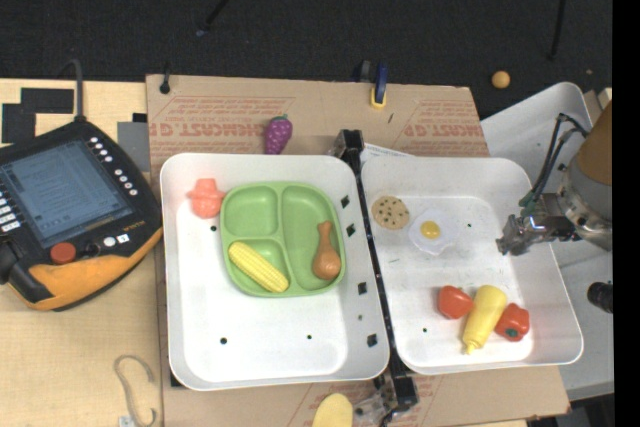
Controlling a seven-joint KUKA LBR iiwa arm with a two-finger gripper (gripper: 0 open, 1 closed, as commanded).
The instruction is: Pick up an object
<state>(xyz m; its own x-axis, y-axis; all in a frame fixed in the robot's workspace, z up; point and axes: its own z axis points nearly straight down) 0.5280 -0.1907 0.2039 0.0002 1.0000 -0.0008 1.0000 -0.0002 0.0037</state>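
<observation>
The right bin (540,205) holds a cookie (390,211), a fried egg (431,233), a yellow mustard bottle (483,316), a red pepper (453,301) and a red piece (514,322) beside the bottle. My gripper (520,235) hangs over the right part of this bin, to the right of the egg and above the bottle; nothing shows between its fingers. In the left bin (260,345) a green divided plate (280,237) carries a corn cob (258,266) and a brown drumstick (326,251). A pink toy (205,198) lies left of the plate.
A purple grape bunch (278,133) lies on the cardboard behind the left bin. A teach pendant (70,205) sits at the far left. A yellow object (333,410) rests at the front edge, and an orange ball (500,79) lies far back right.
</observation>
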